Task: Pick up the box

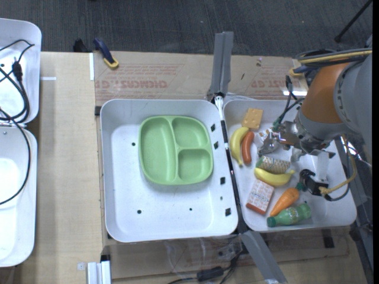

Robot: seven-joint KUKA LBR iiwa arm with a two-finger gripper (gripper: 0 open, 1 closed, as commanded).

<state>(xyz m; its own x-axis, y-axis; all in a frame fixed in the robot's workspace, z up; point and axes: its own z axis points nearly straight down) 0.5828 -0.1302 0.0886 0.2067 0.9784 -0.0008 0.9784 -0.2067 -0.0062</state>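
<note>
The box (260, 196) is a small flat red-and-white carton lying in the right bin (340, 215), near its front left. My gripper (272, 139) hangs over the middle of that bin, behind the box and apart from it, above a yellow banana (273, 176) and a speckled grey item (276, 163). The grey arm with its orange band (324, 96) comes in from the right.
Also in the right bin are a second banana (237, 142), a red sausage-like piece (247, 148), an orange cracker (253, 118), a carrot (285, 198) and a green bottle (290, 215) beside the box. The left bin (118, 212) holds a green divided plate (176, 149).
</note>
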